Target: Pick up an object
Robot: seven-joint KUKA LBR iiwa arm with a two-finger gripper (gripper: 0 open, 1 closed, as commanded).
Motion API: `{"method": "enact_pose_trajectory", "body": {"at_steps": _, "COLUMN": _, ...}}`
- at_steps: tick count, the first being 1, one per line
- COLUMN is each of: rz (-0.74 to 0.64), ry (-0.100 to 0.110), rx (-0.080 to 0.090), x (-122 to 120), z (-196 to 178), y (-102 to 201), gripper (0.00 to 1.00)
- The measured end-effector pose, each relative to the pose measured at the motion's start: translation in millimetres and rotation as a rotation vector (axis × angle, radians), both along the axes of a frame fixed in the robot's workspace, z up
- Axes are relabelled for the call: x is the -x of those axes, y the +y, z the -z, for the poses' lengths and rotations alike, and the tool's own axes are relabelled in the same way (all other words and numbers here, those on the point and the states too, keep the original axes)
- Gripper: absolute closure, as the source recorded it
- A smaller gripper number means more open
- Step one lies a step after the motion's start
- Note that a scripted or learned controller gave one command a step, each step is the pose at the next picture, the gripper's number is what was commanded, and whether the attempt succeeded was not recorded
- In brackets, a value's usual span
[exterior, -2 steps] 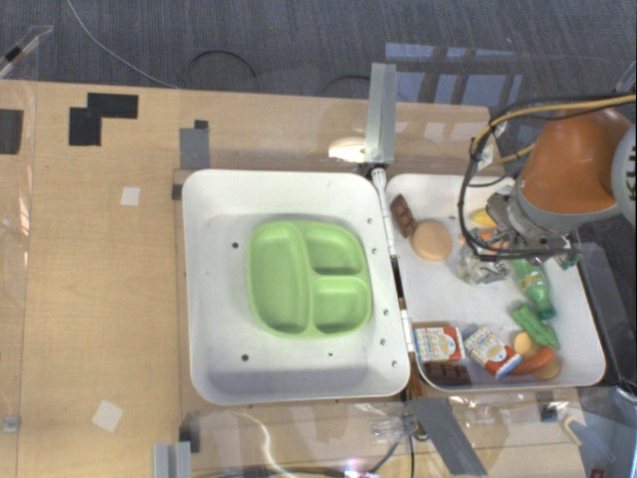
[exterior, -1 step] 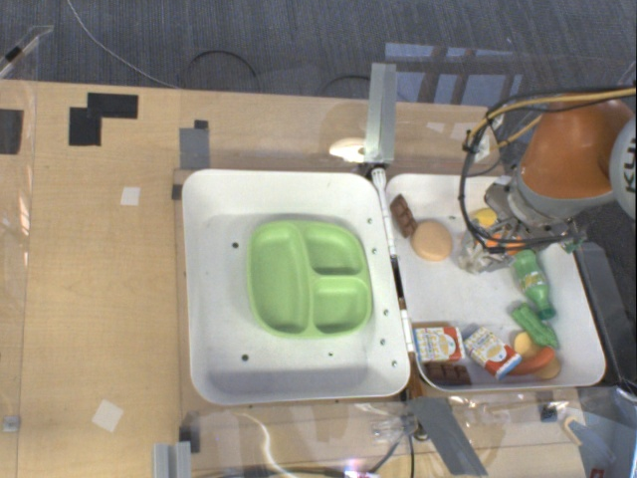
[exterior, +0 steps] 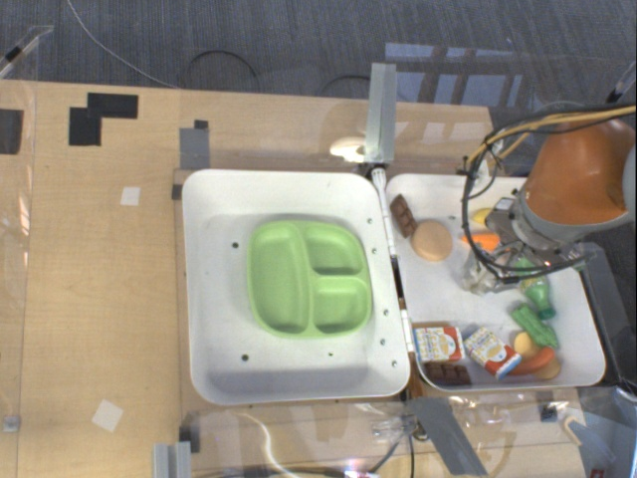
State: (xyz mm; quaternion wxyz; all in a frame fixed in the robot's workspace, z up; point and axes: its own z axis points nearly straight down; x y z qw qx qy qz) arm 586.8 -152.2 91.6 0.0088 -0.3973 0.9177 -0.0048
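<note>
The arm's orange wrist band [exterior: 582, 172] hangs over the right bin [exterior: 438, 292], and my gripper [exterior: 485, 275] points down into the bin's middle. It sits among loose toy foods. An orange piece [exterior: 483, 239] and a yellow piece [exterior: 482, 216] lie just behind it, and a tan round ball [exterior: 431, 240] rests to its left. A green vegetable [exterior: 537, 295] is close on its right. The arm and its cables hide what lies directly under the gripper.
A brown chocolate bar [exterior: 401, 214] lies at the bin's back left. Two small cartons [exterior: 436, 345] [exterior: 490, 352], a dark chocolate piece [exterior: 445, 373] and a red sausage [exterior: 542, 362] line the front wall. The left bin [exterior: 214, 297] holds a green divided plate [exterior: 307, 277].
</note>
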Motion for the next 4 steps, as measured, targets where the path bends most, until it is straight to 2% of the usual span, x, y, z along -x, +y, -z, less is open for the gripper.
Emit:
{"method": "enact_pose_trajectory", "body": {"at_steps": 1, "rz": -0.16, "ry": 0.0, "rx": 0.002, "x": 16.9, "z": -0.2, "y": -8.6, "gripper": 0.0}}
{"method": "enact_pose_trajectory", "body": {"at_steps": 2, "rz": -0.16, "ry": -0.002, "rx": 0.005, "x": 66.8, "z": -0.9, "y": -6.5, "gripper": 0.0}}
{"method": "enact_pose_trajectory", "body": {"at_steps": 3, "rz": -0.368, "ry": -0.006, "rx": 0.012, "x": 91.1, "z": -1.3, "y": -0.1, "gripper": 0.0}}
{"method": "enact_pose_trajectory", "body": {"at_steps": 4, "rz": -0.614, "ry": -0.003, "rx": 0.02, "x": 91.8, "z": -1.2, "y": 14.1, "gripper": 0.0}}
